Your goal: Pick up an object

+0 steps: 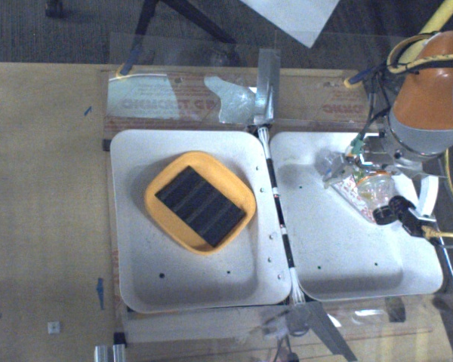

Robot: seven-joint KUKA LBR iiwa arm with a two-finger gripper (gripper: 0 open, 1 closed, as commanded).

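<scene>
Camera view: gripper (367, 159) sits low over the far right part of the right bin (340, 274), with the arm (430, 81) reaching in from the right. Just under it, touching or very nearly, lies a clear packet (360, 188). That's my pick target.

Wrist hardware blocks my line of sight, so I cannot tell whether the gripper is released or clenched. I can't confirm a grasp either. The packet looks to be resting on the bin floor.

My read is that we're at the reach/grasp step and the lift is not yet done. The next move calls for clamping on the bulk of the packet rather than a loose film edge, then a straight lift and a check that it comes up.

Materials:
- The packet is thin glossy film, crumpled and irregular in outline, with small coloured bits inside. I expect it to be light, slippery and easily deformed.
- Well apart from the gripper, past the divider, a yellow pad (200, 200) lies skewed in the left bin (136, 274). It's a rounded square with a matte rim and a black ribbed top.
- The bins are smooth white moulded plastic, shallow, with rounded corners.
</scene>
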